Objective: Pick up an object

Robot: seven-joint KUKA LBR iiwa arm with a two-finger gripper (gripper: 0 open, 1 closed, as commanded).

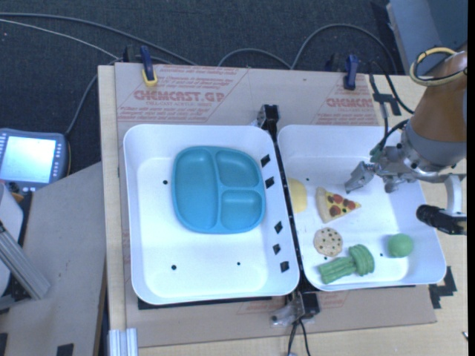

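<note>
Right white bin [326, 143]: toys crowd its near half, far half bare. Triangular toy pizza slice [335, 204], tan crust with red dots, lies flat mid-bin. Jaws [359, 179] just beyond and right of the slice, apart, holding nothing. Yellow piece [297, 196] left of slice at the wall; cookie [327, 241], green ridged toy [346, 264], green ball [400, 245] nearer the front rim.

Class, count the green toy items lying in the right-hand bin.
2: a green broccoli near the front wall, and a green ball to its right. Others might sit hidden under the arm.
</note>
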